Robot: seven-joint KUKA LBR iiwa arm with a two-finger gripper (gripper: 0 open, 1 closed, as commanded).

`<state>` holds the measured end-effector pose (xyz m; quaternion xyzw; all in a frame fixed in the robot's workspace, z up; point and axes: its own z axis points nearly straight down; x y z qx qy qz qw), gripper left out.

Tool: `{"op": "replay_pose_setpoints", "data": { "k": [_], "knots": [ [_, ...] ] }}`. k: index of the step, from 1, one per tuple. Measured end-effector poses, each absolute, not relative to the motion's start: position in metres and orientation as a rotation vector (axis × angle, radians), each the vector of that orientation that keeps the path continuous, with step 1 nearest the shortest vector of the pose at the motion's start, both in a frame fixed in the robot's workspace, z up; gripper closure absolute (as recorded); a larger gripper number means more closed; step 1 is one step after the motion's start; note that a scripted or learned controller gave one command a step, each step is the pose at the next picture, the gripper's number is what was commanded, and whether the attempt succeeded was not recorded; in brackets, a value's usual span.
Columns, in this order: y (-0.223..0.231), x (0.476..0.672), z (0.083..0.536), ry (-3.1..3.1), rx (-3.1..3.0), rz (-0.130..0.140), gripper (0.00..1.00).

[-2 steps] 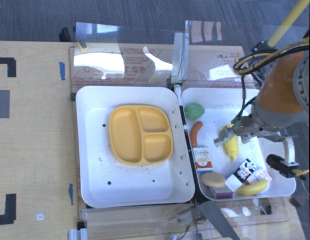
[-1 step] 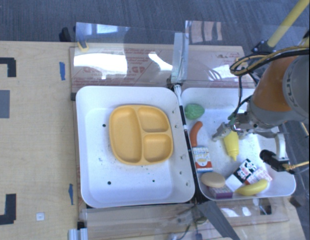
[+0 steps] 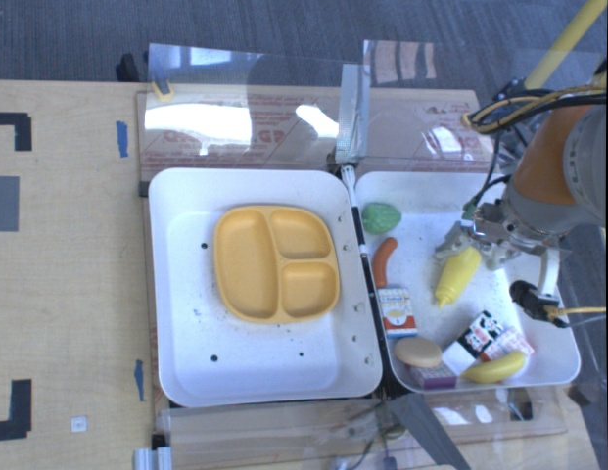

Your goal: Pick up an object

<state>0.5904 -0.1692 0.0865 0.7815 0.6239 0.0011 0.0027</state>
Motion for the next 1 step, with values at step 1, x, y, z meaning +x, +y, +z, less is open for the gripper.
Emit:
{"op": "replay_pose_setpoints", "data": {
  "k": [1],
  "knots": [
    [-0.1685, 0.5924, 0.0993, 1.957, 2.444, 0.008, 1.00]
  ]
}}
